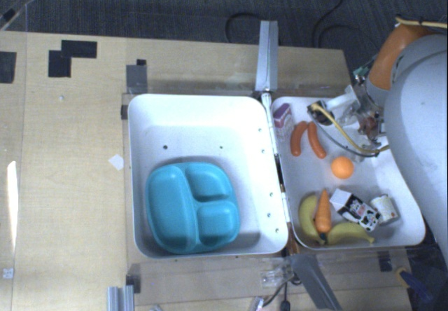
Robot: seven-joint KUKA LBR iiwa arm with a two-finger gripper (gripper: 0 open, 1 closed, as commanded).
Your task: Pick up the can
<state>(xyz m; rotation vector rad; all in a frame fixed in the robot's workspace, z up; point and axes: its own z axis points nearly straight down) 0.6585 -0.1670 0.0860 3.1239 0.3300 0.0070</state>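
Note:
The can (pixel 358 210) looks like the small white item with a black and red label lying on its side near the front of the right bin (pixel 406 232). It rests beside the bananas (pixel 348 233) and a carrot (pixel 323 211). My gripper (pixel 367 129) hangs over the back right part of that bin, behind an orange (pixel 342 168) and well away from the can. Wires and the wrist body clutter the gripper's tip. Nothing is seen held in it.
The right bin also holds two sausages (pixel 308 139), a small purple and white carton (pixel 282 115) and a white object (pixel 384 209) right of the can. A blue divided tray (pixel 190 206) lies in the left bin (pixel 203 117).

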